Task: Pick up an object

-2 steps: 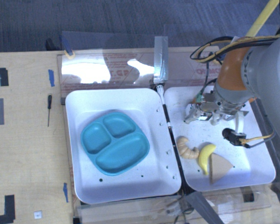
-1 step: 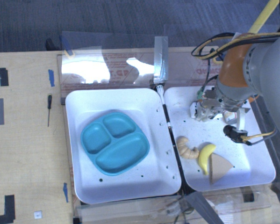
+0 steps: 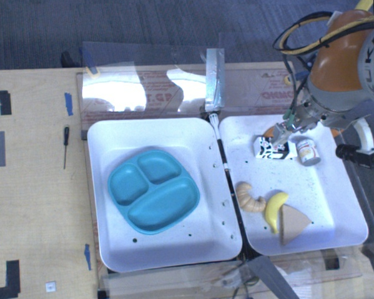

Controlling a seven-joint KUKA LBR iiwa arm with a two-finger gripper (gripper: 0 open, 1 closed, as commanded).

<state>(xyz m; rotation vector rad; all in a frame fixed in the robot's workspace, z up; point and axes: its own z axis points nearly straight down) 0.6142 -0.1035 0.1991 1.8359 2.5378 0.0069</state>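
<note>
The right bin (image 3: 341,231) holds a yellow banana (image 3: 274,208), a tan croissant-like piece (image 3: 248,197), a beige wedge (image 3: 293,222), a small jar with a red-and-white label (image 3: 308,152) and a black-and-white patterned object (image 3: 272,149). An orange bit (image 3: 272,132) peeks out behind the patterned object. My gripper (image 3: 288,129) hangs low at the bin's back, just above and right of the patterned object and left of the jar. The arm's orange band (image 3: 341,50) rises behind it.
The left bin (image 3: 101,181) carries a blue divided plate (image 3: 153,190). A clear plastic wall with a metal post (image 3: 214,79) stands behind both bins. A screwdriver (image 3: 65,146) lies on the wooden bench to the left.
</note>
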